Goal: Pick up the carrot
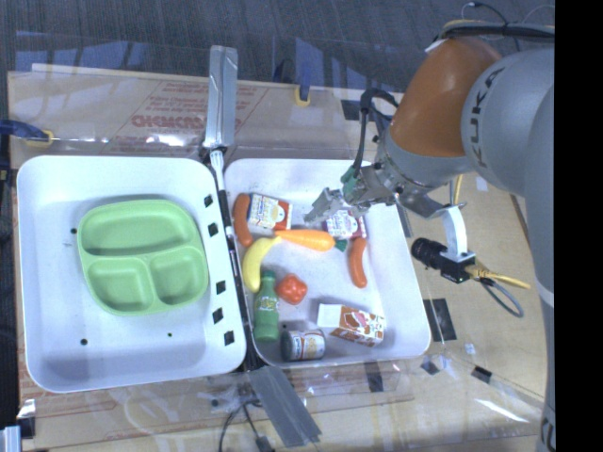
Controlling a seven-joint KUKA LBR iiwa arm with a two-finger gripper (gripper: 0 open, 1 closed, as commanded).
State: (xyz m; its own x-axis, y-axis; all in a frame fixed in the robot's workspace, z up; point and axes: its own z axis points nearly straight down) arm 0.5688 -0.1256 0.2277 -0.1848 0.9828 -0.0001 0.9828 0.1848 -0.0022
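Note:
The carrot (307, 239) is a slim orange piece lying crosswise in the upper middle of the right bin (400, 281), its left tip against a yellow banana (254, 262). My gripper (340, 201) hangs just above and to the right of the carrot, over a small white-and-pink carton (341, 223) that touches the carrot's right end. Its fingers stand open with nothing held between them. The carrot lies on the bin floor, apart from the gripper.
Crowded around the carrot are an orange labelled bottle (262, 214), a red-orange sausage (358, 263), a tomato (292, 290), a green bottle (267, 311), a can (303, 345) and a juice carton (358, 324). The left bin (42, 252) holds a green divided plate (141, 257).

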